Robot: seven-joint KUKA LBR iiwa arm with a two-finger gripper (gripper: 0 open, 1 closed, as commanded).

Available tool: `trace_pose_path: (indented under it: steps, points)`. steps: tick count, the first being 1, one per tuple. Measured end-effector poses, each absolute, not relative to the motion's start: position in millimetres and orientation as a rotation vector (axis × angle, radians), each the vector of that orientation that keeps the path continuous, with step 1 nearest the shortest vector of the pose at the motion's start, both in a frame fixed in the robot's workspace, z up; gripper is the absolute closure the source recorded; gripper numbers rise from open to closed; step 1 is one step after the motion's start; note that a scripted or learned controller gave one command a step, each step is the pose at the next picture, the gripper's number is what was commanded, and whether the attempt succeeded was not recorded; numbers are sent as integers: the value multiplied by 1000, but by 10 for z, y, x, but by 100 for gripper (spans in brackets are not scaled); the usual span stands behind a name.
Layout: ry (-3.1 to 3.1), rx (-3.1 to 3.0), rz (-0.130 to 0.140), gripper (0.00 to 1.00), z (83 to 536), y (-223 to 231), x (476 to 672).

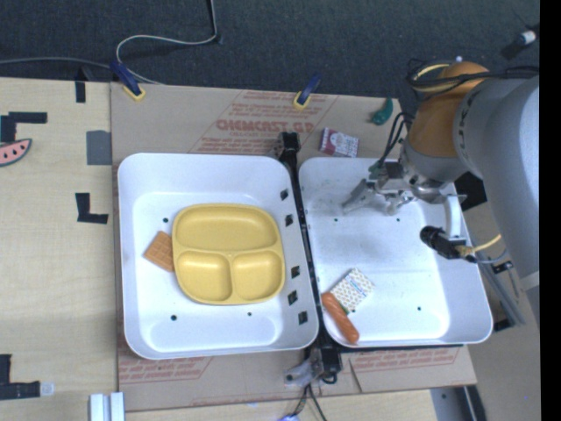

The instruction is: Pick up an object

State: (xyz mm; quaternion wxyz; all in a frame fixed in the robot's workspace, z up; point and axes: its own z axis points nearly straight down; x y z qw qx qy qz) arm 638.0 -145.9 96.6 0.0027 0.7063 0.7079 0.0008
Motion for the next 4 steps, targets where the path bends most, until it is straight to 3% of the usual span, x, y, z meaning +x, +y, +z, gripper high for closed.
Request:
trace_pose_path:
  steps: [1, 2, 3, 4]
  points:
    - [2222, 2215, 3, 100, 1060, -1452, 6380]
    - [2222, 2215, 3, 0, 1058, -1452, 6379]
    - [2224, 2216, 3, 100, 1150, -1445, 6378]
    - [2224, 2216, 3, 0, 1149, -1445, 6378]
